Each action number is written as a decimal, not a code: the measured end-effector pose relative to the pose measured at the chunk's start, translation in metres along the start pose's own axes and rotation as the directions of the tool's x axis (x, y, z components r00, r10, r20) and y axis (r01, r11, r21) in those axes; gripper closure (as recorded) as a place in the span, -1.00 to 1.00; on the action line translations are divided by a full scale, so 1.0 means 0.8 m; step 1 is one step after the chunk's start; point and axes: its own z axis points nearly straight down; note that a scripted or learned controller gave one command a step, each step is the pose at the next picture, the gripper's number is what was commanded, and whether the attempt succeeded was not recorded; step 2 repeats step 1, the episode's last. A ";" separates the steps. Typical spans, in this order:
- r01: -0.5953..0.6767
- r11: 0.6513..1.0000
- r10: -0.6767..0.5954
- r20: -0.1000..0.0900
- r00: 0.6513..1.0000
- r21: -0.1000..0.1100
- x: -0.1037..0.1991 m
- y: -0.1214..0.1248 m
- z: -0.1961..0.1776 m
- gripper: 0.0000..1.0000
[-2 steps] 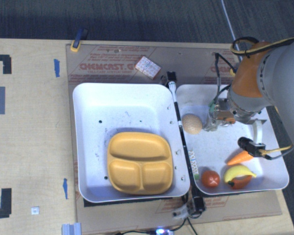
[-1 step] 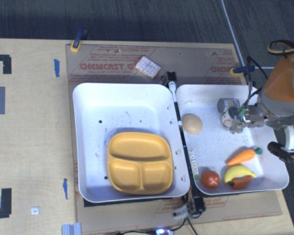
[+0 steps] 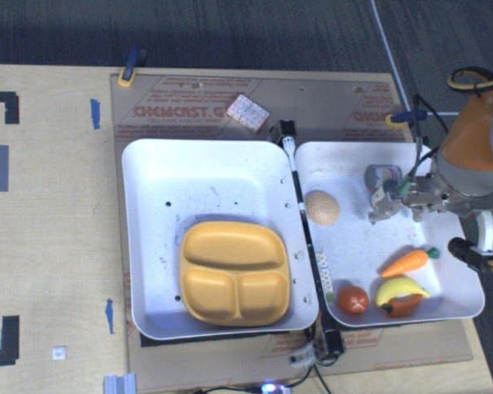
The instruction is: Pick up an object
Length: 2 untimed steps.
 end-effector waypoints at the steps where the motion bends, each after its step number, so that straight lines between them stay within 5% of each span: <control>1: 0.000 1.000 0.000 0.001 1.000 -0.004 0.061 -0.027 0.028 -1.00; 2: 0.000 1.000 0.000 0.001 1.000 -0.004 0.061 -0.027 0.028 -1.00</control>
